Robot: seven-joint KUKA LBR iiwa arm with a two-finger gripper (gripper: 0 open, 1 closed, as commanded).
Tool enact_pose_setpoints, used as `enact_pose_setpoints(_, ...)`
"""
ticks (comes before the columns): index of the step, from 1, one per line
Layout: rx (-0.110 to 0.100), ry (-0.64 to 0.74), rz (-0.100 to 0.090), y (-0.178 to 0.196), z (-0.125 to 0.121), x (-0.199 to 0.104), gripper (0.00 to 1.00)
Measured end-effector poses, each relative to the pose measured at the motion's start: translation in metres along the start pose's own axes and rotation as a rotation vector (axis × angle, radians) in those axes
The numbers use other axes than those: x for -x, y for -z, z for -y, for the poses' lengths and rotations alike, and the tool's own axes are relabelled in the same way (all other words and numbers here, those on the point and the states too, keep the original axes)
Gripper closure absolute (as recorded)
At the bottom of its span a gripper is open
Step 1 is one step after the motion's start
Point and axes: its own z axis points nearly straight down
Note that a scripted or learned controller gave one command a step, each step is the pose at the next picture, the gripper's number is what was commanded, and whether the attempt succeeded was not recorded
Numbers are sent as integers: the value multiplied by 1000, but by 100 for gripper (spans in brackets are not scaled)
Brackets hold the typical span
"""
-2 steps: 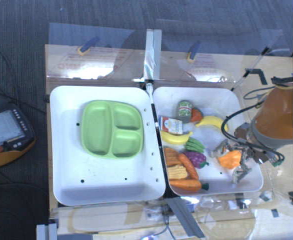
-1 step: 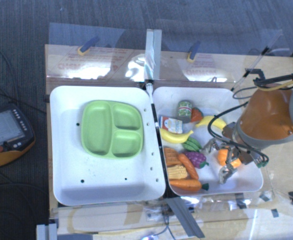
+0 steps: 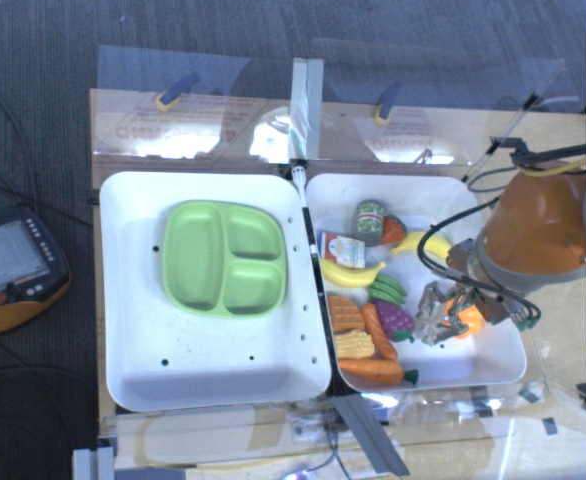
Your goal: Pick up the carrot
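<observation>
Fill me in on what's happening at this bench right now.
A grey arm with an orange band reaches in from the right, its two-finger gripper low in the right white bin, next to something orange I can't identify. The long orange carrot lies at that bin's near edge among toy foods like a yellow banana and purple grapes, apart from the gripper. The left white bin holds a green divided plate.

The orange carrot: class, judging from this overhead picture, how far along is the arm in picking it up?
Done: the gripper is down inside the right white bin. In hand: nothing clearly; an orange thing beside the gripper is too unclear to name. Left: the orange carrot lies at the bin's near edge, apart from the gripper, so reaching, gripping and lifting remain.
</observation>
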Motion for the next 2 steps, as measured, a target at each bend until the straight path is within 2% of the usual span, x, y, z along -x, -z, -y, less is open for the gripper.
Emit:
enact_pose_setpoints(1, -2, -310, -3, -10, -9, -7, 100)
enact_pose_setpoints(2, 7, -366, -6, 83, -49, 41, 100)
